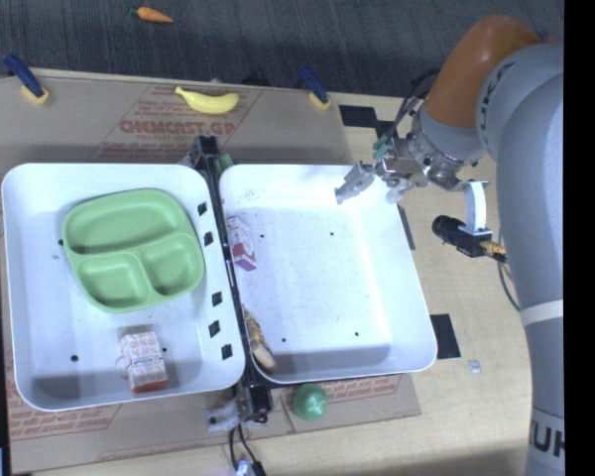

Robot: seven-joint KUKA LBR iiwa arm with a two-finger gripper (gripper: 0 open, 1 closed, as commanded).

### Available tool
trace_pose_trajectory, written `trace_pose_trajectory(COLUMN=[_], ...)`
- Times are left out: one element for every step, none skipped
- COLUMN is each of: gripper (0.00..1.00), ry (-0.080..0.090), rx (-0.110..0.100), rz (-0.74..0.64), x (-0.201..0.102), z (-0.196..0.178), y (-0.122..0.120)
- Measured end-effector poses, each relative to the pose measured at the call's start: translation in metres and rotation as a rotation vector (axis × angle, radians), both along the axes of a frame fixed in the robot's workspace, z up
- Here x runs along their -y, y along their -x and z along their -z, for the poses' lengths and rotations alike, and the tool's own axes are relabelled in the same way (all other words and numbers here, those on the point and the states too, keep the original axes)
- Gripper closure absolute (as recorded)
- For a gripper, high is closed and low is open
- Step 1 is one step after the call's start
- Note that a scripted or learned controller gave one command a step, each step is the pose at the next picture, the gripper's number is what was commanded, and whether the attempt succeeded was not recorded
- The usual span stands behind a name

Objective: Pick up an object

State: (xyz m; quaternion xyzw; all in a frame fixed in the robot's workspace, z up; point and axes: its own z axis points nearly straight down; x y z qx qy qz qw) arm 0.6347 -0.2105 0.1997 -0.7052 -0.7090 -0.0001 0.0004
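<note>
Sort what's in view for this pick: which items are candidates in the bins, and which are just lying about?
Candidates, in the bins:
green divided tray
small carton
crumpled wrapper
tan item at the divider

Lying about, outside the bins:
banana
green ball
orange carrot-like item
blue clamps

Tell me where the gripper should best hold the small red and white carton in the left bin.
Probably from straight above, fingers closing across the two long sides of the small red and white carton. It lies flat on the left bin floor, with free space on each side.
</note>
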Motion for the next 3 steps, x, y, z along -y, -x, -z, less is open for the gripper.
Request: trace_pose_trajectory(gripper=[0.00,1.00,1.00], ry=[0.000,0.000,0.002], rx=[-0.003,-0.003,0.001], rz=[-0.002,-0.007,0.001], x=[-0.001,-0.001,0.001], z=[0.109,0.097,-0.017], y=[-0.022,-0.023,0.091])
